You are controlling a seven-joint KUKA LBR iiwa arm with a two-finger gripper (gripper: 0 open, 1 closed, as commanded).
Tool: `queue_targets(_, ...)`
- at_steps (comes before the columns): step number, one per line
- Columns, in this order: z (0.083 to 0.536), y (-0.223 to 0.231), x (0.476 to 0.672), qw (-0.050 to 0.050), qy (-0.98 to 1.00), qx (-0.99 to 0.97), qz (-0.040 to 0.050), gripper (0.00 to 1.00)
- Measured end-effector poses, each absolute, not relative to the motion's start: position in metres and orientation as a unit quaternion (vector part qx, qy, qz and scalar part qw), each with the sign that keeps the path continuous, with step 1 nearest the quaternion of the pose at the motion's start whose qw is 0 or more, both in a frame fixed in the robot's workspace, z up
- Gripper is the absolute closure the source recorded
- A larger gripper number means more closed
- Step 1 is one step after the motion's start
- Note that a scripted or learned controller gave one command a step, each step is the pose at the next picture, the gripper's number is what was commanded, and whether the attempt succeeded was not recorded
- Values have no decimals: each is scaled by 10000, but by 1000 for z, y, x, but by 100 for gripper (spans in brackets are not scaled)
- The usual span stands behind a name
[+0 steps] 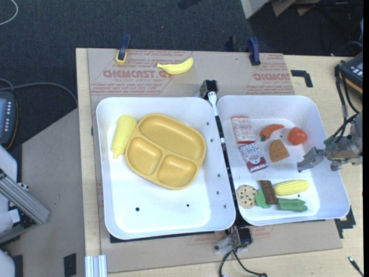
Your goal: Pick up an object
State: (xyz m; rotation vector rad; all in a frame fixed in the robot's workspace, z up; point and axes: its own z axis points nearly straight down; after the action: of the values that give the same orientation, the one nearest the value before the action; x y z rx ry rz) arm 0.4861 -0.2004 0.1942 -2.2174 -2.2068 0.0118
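The right bin (pixel 326 192) holds several toy foods: two red-and-white packets (pixel 243 128) (pixel 252 156), an orange carrot (pixel 271 130), a red tomato (pixel 297 135), a brown bread piece (pixel 278 150), a cookie (pixel 247 195), a brown bar (pixel 267 190), a corn cob (pixel 291 186) and a green pod (pixel 292 205). My gripper (pixel 309 160) hangs over the right side of this bin. It is right of the bread, below the tomato and above the corn. Nothing shows in its grasp.
The left bin (pixel 155 218) holds a yellow sectioned plate (pixel 165 150) with a yellow bottle (pixel 122 135) against its left side. A toy banana (pixel 176 67) lies on the cardboard behind the bins. Clamps (pixel 122 51) (pixel 253 49) stand at the back edge.
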Motion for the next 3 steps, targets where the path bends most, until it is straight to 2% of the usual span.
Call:
queue_targets(1,201,-200,490,2,-7070,-7072,1,0)
queue_targets(3,92,-195,497,31,-7070,-7072,8,0)
